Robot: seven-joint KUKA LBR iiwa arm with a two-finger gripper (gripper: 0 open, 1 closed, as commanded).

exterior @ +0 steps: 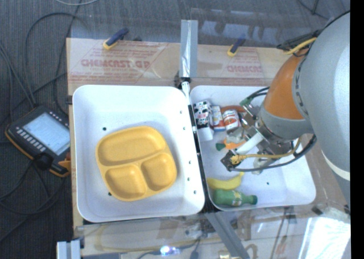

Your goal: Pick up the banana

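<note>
Yellow plastic catches my eye first: the divided tray (136, 162) lies in the left bin (85, 195), well apart from my target. Moving right, the banana (224, 183) lies near the front of the right bin (301, 192), touching the green bottle (234, 198) just in front of it. Behind are a small black-and-white carton (201, 112) and a red-labelled can (230, 120); their printing is too small for me to read. The gripper (232, 161) hangs just behind the banana, and I cannot tell how it is set. I judge the grasp needs a short move toward the front, then a straight descent across the banana's middle, keeping clear of the bottle. The only writing I can partly make out is faded red lettering on the cardboard (114, 63) behind the bins.
</note>
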